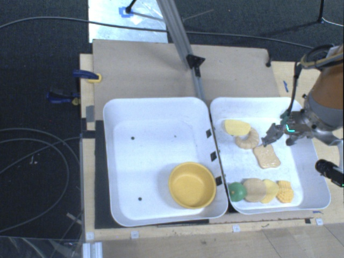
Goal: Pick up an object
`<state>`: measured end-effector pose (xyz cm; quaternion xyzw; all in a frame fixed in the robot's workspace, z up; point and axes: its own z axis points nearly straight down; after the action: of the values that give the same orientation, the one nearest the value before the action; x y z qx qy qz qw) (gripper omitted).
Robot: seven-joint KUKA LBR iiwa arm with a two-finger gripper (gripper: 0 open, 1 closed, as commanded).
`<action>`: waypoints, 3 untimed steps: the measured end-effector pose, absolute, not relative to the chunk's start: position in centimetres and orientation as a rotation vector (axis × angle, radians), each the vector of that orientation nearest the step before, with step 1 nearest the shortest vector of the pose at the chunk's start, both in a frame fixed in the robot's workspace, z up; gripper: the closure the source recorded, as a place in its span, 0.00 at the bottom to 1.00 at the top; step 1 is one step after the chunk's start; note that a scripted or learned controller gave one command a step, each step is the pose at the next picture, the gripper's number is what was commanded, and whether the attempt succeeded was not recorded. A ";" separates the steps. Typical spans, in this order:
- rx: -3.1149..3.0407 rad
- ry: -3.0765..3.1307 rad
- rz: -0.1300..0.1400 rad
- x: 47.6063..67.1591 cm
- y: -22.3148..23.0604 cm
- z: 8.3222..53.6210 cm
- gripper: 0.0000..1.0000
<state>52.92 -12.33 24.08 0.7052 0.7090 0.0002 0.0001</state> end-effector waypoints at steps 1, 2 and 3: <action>2.214 2.227 0.002 53.0 -12.3 24.2 0.00; 2.220 2.226 -0.002 53.3 -11.7 19.7 0.00; 2.223 2.225 -0.003 52.8 -11.4 13.5 0.00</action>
<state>52.78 -11.36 13.53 0.7067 0.7075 -0.0011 -0.0019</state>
